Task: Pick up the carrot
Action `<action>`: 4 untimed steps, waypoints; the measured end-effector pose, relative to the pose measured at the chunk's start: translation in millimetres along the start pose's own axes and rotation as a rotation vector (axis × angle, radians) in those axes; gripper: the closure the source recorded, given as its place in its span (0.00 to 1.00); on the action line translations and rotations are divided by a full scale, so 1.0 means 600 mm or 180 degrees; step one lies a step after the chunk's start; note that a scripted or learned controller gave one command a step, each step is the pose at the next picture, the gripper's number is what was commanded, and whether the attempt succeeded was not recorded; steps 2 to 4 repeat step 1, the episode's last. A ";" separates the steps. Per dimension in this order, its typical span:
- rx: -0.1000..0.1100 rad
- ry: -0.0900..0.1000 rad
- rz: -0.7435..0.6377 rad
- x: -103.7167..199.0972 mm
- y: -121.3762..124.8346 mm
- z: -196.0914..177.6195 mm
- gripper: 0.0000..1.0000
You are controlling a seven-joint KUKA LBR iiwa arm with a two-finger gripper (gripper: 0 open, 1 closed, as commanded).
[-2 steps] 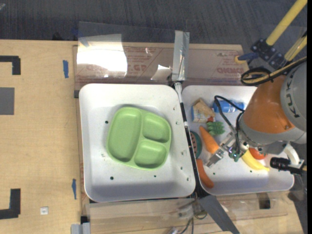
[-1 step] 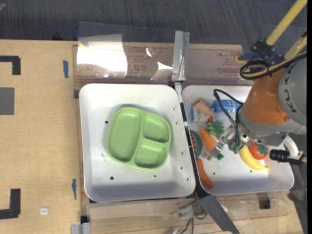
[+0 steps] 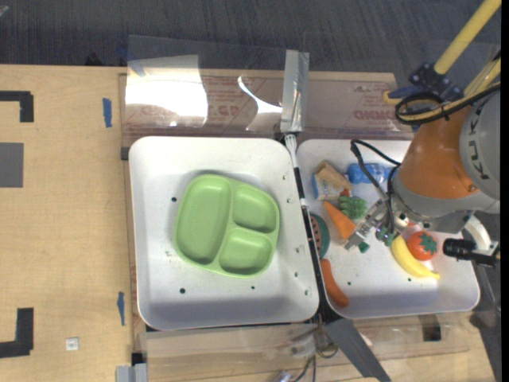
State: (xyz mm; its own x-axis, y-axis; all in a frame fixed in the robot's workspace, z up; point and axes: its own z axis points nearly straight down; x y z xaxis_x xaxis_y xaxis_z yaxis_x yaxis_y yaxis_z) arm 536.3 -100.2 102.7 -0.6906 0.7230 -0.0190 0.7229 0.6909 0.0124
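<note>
The carrot (image 3: 341, 220), orange with a green leafy top, lies tilted in the left part of the right bin (image 3: 457, 297). My gripper (image 3: 372, 235) hangs low over that bin, just right of the carrot's lower end and close to it. Its fingers are open and nothing sits between them. The grey arm with its orange band (image 3: 433, 165) comes in from the right and hides part of the bin behind it.
A yellow banana (image 3: 413, 260) and a red tomato (image 3: 422, 245) lie right of the gripper. A blue item (image 3: 363, 173) and a tan item (image 3: 329, 177) sit at the back. An orange-red piece (image 3: 332, 283) lies at the front left. The left bin (image 3: 151, 237) holds a green divided plate (image 3: 227, 225).
</note>
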 end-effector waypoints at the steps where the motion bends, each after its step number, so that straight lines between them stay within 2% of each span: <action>1: 0.0013 0.0036 0.0399 0.110 0.025 -0.203 1.00; 4: 0.0013 0.0036 0.0399 0.110 0.025 -0.203 1.00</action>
